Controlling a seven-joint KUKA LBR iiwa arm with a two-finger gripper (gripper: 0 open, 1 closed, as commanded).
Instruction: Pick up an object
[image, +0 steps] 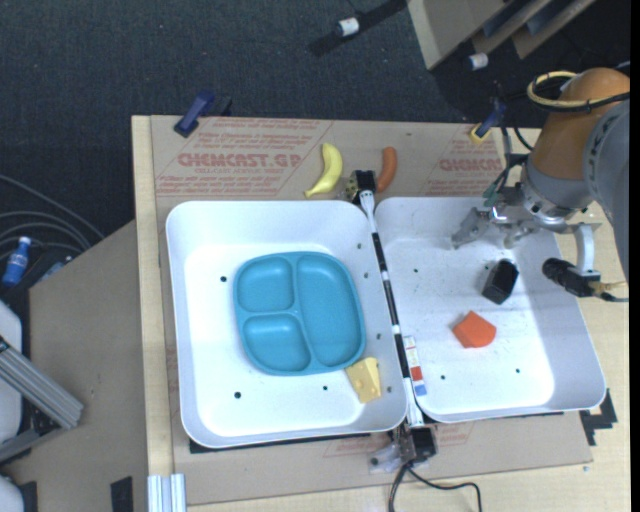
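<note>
The gripper (490, 222) hangs over the far part of the right bin (560, 385), fingers spread apart and holding nothing. Nearer in that bin lie a black block (500, 281) and an orange block (475, 330). The left bin (200, 400) holds a blue divided plate (298, 312) and a yellow cheese wedge (365, 379).

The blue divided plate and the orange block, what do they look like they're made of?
The blue divided plate looks like moulded plastic: one even colour, rounded compartments, a soft sheen. The orange block may be foam or matte plastic: flat colour, no glare, blunt edges. The picture is too coarse to tell.
</note>
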